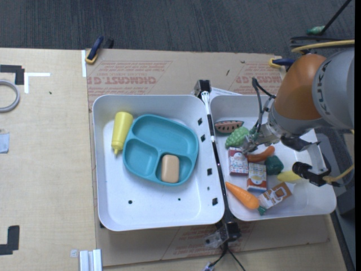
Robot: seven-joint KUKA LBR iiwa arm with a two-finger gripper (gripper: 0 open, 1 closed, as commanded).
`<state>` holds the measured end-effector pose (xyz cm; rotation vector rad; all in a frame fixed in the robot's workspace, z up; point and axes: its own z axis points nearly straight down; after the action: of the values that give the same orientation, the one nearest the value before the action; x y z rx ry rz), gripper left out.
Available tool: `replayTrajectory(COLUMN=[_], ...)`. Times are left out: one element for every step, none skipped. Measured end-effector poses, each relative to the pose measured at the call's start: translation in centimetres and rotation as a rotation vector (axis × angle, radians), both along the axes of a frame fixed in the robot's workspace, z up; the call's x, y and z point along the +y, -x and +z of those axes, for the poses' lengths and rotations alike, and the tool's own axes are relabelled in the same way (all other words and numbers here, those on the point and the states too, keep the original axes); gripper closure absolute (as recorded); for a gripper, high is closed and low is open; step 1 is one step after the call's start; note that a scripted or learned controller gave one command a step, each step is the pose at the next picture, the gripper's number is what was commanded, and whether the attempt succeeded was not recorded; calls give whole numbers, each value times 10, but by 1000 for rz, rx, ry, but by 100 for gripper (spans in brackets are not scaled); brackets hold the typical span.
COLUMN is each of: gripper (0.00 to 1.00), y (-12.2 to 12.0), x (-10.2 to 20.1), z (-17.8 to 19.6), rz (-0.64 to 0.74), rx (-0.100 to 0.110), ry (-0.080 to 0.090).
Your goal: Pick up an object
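Observation:
My gripper (252,144) is low in the right bin (316,205), over its crowded middle. It sits just right of a light green leafy toy (237,136) and just above a red-orange pepper (263,153). Around it lie a watermelon slice (228,126), a red carton (237,162), a small juice carton (256,176), a dark green item (274,164), a yellow piece (290,176), a carrot (243,195) and a brown carton (276,195). The arm's wrist hides the bin's back right part.
The left bin (152,210) holds a teal divided plate (148,143) with a tan bread piece (169,168) in it, and a yellow squeeze bottle (120,131) beside it. A divider wall (211,151) separates the bins. Cardboard lies under both.

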<state>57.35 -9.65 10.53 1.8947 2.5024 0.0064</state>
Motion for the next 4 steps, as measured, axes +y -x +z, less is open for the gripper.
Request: replayTrajectory(gripper=[0,0,100,100], y=[0,31,30,69], x=[0,-4,-4,60], z=[0,-10,0,87], rz=[1,441,437,181], rx=[0,-5,-7,3], ry=[0,5,5,3])
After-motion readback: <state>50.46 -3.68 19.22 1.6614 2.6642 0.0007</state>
